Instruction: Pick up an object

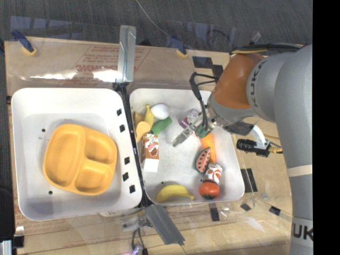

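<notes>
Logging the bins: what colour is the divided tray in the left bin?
Yellow-orange all over; the divided tray shows best in the camera view.

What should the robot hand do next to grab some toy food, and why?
Probably slide a little toward the carrot and lower over it. The gripper sits in the right bin over bare floor, with nothing seen between its fingers, and the orange carrot lies right beside it, above the watermelon slice.

place: robotics lab | evidence: taped cardboard bench, white bins, toy food, industrial arm
</notes>
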Tool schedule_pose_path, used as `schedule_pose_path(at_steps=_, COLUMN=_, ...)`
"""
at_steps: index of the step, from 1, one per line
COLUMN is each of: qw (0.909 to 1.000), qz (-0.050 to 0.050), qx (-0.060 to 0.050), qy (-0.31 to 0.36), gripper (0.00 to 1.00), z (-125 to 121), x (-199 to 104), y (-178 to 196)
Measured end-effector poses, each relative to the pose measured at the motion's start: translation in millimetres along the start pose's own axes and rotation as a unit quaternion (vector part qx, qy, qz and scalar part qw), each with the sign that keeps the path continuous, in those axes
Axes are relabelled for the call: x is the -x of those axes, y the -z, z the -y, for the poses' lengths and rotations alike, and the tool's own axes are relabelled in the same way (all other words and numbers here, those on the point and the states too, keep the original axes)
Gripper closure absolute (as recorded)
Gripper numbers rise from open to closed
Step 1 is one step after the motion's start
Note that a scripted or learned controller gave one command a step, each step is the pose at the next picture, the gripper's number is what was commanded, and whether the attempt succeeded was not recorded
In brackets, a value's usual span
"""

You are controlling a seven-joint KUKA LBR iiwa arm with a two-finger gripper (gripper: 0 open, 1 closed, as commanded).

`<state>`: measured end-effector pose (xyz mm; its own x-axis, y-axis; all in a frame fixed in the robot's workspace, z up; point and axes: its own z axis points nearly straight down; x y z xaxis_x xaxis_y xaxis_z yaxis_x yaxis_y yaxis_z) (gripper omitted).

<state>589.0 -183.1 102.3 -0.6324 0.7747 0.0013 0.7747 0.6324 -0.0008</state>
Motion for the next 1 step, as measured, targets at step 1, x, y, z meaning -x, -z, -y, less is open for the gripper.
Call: schedule_pose_path(at_steps=1, qw=0.9997, qz=0.000, qx=0.000, qy=-0.024, gripper=0.00, z=41.9, x=0.6, y=-10.4)
